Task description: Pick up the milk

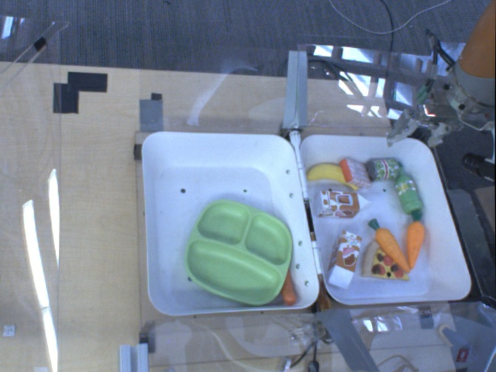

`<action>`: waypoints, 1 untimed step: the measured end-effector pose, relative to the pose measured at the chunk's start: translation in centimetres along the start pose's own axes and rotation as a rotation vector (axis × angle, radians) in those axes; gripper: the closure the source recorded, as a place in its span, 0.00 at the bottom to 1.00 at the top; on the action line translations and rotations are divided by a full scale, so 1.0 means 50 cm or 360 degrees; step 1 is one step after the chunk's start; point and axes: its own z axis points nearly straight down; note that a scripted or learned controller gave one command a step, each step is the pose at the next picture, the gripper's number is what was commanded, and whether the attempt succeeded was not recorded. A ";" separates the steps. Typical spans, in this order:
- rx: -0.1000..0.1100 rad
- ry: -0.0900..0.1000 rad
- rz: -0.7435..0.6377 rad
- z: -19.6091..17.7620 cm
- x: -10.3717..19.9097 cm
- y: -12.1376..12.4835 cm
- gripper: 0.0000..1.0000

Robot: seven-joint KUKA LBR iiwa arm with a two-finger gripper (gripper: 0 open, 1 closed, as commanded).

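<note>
The boxy milk carton [339, 202] lies flat in the smooth white right bin [449, 281], just below a curved yellow banana [325, 172]. The claw [418, 124] hovers above that bin's far rim; its opening cannot be told.

Green divided plate [239, 253] sits way off left of the gripper [415, 124]; banana [325, 172], green bottle [408, 194], carrots [415, 242] much closer below.
</note>
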 end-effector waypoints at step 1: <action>0.0001 0.0001 -0.0112 0.241 0.112 -0.063 0.00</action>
